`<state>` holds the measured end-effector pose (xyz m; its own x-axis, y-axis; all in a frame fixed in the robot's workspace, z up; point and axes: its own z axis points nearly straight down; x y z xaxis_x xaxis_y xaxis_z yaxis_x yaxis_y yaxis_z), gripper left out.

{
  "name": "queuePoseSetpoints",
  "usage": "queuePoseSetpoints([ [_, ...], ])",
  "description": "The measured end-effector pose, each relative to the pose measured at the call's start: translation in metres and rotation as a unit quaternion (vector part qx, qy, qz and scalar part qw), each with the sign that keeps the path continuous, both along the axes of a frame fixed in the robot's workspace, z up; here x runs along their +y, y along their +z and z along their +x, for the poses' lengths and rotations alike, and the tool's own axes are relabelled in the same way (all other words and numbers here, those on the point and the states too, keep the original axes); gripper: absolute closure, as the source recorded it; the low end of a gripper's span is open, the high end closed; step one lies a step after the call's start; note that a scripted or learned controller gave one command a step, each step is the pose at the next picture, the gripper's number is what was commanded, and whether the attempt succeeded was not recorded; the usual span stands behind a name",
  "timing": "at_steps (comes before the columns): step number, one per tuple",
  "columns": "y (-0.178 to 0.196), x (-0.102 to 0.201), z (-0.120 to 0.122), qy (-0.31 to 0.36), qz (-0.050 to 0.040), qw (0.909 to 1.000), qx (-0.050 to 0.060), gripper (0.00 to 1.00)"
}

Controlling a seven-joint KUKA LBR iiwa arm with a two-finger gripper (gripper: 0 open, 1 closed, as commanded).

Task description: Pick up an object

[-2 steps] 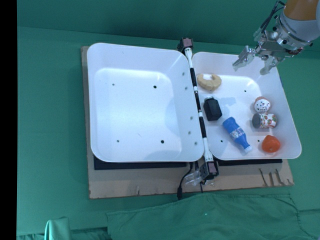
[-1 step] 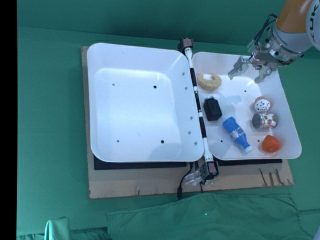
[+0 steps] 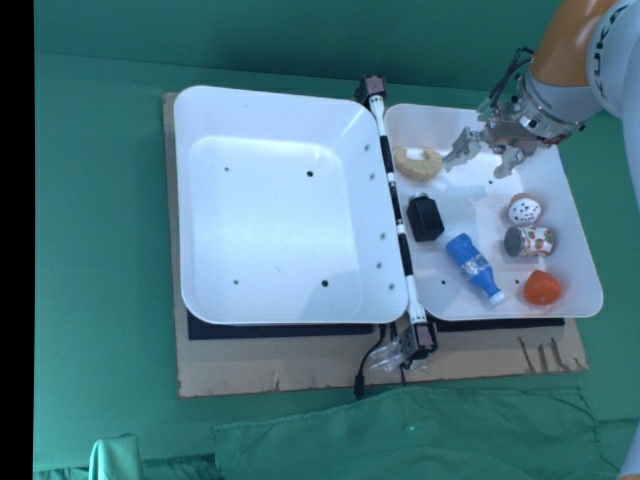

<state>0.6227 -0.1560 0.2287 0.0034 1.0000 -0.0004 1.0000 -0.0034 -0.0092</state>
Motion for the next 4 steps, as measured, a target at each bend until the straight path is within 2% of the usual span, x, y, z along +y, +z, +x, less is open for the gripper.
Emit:
queuePoseSetpoints([
  [1,-0.032,-0.002,0.002,0.000,-0.0021,0.9999,-0.010,0.00],
  [2,-0.022,-0.003,0.003,-0.002,-0.0032,0.9999,-0.011,1.00],
  [4,0.070,-0.009,0.007,0.000,-0.0019,1.0000,-0.010,1.00],
])
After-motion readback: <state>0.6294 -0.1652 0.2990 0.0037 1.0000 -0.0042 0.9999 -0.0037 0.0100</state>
